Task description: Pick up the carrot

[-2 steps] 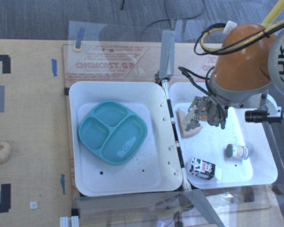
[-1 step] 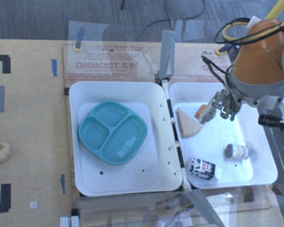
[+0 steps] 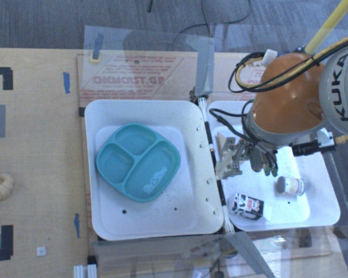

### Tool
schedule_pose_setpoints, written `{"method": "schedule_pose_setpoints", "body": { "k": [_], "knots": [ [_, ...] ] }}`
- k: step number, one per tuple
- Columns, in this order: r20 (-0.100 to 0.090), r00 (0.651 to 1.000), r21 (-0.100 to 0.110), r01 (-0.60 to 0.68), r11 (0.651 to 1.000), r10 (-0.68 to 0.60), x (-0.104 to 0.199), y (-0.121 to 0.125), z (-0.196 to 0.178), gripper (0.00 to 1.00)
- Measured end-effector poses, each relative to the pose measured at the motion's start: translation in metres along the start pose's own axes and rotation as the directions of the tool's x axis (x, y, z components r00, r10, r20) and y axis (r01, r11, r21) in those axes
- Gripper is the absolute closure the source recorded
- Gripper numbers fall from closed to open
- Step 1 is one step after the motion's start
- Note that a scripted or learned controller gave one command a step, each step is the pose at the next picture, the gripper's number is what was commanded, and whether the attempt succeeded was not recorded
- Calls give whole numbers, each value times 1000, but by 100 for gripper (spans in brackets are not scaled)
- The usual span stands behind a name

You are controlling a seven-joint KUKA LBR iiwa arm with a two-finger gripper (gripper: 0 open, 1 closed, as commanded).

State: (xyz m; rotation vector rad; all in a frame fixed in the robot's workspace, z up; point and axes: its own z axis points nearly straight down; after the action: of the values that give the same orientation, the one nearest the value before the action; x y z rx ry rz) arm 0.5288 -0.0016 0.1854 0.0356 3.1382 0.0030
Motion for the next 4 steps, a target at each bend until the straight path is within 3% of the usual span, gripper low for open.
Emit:
{"method": "schedule_pose_setpoints", "body": {
  "k": [1, 2, 3, 4],
  "knots": [
    [0, 953, 0, 302, 953, -302, 22, -64, -16, 100],
    [3, 692, 3, 722, 692, -722, 0, -176, -51, 100],
    [0, 495, -1, 869, 495, -869, 40, -119, -42, 100],
    [1, 180, -2, 984, 180, -984, 46, -119, -24, 100]
  ]
}}
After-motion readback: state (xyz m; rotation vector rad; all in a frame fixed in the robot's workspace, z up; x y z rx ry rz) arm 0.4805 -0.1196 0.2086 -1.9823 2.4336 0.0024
